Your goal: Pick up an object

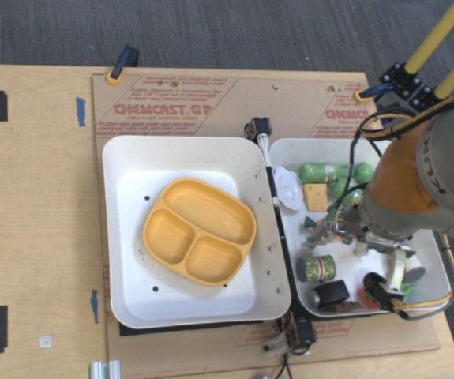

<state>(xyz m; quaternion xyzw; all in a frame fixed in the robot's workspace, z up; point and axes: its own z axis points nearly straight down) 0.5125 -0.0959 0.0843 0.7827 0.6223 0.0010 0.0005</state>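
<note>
The two white bins take up the middle of the frame, the left bin (124, 235) and the right bin (440, 271) side by side. My grey arm (404, 188) comes in from the right edge and bends down over the right bin. A single yellow tray (200, 231) with three compartments sits in the left bin, and nothing else lies there with it.

My gripper (331, 232) hangs low among the clutter in the middle of the right bin. I cannot tell whether my jaws are wide or narrow, because my own wrist covers them. I see nothing gripped, so I judge the pick not yet made: closing on something and lifting it both remain.

Anything to pick lies in the right bin. I count two green packets, one (317, 170) at the bin's top and another (362, 172) to its right, though they may be a single thing. There is also one white crumpled piece (287, 189) at the left wall, one tan block (316, 197), one black lump (331, 293) near the bottom, and one small can (319, 268) just below my gripper, the nearest candidate.
</note>
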